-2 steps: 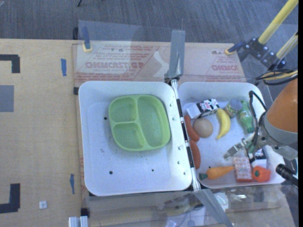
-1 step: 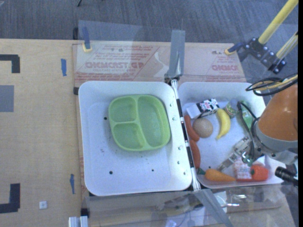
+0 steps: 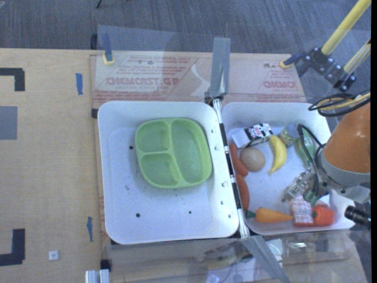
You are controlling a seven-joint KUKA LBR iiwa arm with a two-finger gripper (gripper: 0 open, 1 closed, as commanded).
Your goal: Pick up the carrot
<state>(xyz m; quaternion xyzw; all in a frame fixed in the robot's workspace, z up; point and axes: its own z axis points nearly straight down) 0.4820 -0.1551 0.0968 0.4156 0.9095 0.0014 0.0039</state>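
The carrot lies in the right bin, near its front wall, toward the front-left part of the bin floor. Its long axis runs roughly left–right in the camera view, nearly parallel to the front wall; thick end at the left, taper pointing right toward a small red-and-white packet that it touches or nearly touches. The gripper hangs over the right-centre of the same bin, metal fingers pointing down and left; from the slanted view I cannot tell how far apart they stand, and nothing is visibly held between them. The carrot lies in front and slightly left of the gripper, near but apart. Judgement: the approach needs a short move forward-left, with the closing direction set across the carrot's long axis.
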